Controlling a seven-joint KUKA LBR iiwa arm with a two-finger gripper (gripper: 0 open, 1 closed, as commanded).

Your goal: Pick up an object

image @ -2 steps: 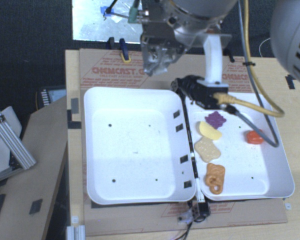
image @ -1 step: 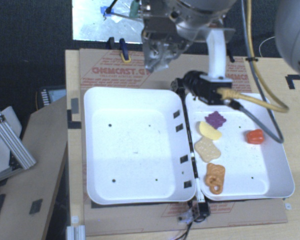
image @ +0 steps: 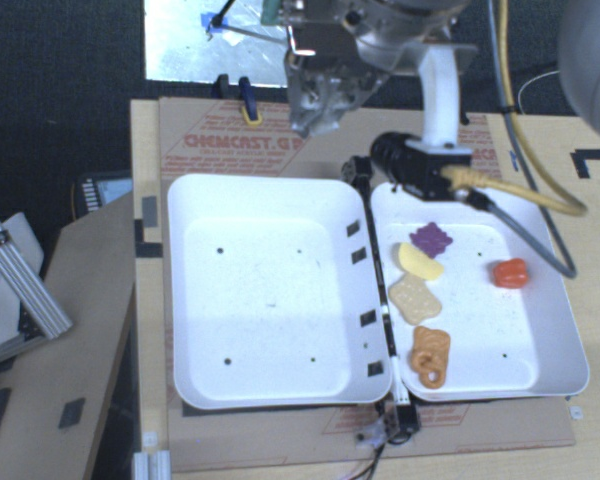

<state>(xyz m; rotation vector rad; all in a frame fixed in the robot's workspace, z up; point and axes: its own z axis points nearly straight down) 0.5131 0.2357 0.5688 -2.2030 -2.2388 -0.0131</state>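
The gripper (image: 315, 108) was positioned above the bench (image: 145, 158), beyond the left bin's (image: 195, 298) far rim; its opening could not be told. In the right bin (image: 540, 348), a purple piece (image: 431, 238), yellow piece (image: 419, 262), cream waffle (image: 415, 299) and orange pretzel (image: 431, 355) were ranged near the dividing edge. An orange-red piece (image: 511, 273) was set apart.
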